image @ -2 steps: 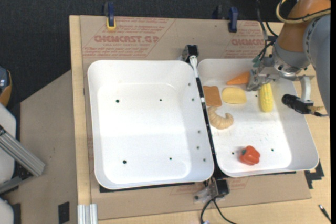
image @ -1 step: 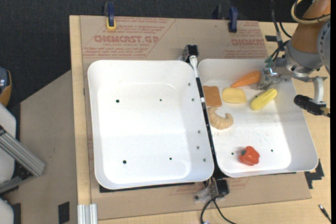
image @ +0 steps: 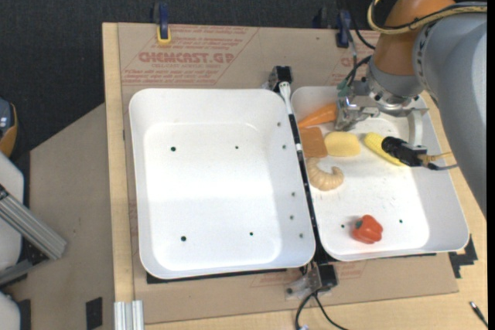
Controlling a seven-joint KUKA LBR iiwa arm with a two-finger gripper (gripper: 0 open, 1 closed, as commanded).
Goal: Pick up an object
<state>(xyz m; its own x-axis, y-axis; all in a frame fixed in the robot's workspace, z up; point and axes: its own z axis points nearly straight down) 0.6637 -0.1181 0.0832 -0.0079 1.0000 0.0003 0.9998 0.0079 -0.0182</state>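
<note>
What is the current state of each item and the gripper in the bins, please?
gripper: low in the right bin, fingers unclear
carrot: lying beside gripper
brown block: lying flat
yellow lump: resting
banana: lying
croissant: lying
red pepper: apart, near front

Two white bins (image: 209,182) sit side by side on the counter (image: 124,274). The right bin (image: 418,232) holds six items: one carrot (image: 317,117) at 11 o'clock, one brown block (image: 312,141), one pale yellow piece (image: 343,144), one banana (image: 384,147), one shrimp (image: 326,178), and one red pepper (image: 368,229) at 6 o'clock. Two blue clamps (image: 162,21) grip the counter's far edge.
</note>
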